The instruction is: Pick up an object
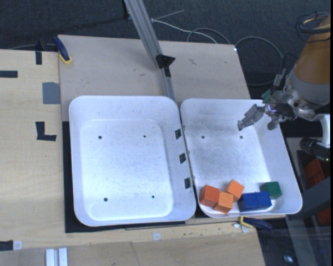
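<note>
The likeliest thing to pick is the blue block, lying at the near edge of the right bin with its long axis running roughly left to right along the rim, tilted a little. Just left of it sit three orange cubes, touching one another, and a green cube sits just beside its right end. The claw hangs over the far right part of that bin, well apart from the pile, holding nothing; whether its fingers are apart or together I cannot tell from this slant. The main risk, as I judge it, is crowding: coming down on the blue block could strike a neighbouring cube or the rim and knock things aside. The left bin lies alongside.
</note>
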{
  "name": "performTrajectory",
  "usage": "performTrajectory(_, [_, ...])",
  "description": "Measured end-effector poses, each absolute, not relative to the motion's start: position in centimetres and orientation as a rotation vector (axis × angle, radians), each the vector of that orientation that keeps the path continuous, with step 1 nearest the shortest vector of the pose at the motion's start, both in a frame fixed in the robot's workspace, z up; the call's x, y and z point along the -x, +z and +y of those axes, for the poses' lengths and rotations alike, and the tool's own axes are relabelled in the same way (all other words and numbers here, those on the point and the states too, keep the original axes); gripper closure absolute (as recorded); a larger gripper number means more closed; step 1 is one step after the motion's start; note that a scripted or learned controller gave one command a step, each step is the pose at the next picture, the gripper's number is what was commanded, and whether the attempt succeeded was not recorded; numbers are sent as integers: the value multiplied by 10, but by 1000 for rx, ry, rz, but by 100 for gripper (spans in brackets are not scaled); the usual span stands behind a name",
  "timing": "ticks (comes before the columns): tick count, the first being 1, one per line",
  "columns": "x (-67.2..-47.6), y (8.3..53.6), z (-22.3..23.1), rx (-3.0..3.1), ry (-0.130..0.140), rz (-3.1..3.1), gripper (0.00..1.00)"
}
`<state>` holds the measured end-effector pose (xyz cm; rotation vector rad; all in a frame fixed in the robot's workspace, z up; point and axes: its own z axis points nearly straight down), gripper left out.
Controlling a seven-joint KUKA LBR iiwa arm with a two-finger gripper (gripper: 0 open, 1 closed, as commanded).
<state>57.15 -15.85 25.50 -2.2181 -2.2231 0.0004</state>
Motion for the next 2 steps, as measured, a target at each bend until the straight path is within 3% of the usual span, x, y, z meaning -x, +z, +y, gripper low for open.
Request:
performTrajectory(1, [-617,293,-168,2221,-4,-2230,0])
performTrajectory(2, [-651,333,-162,2220,-4,-2230,0])
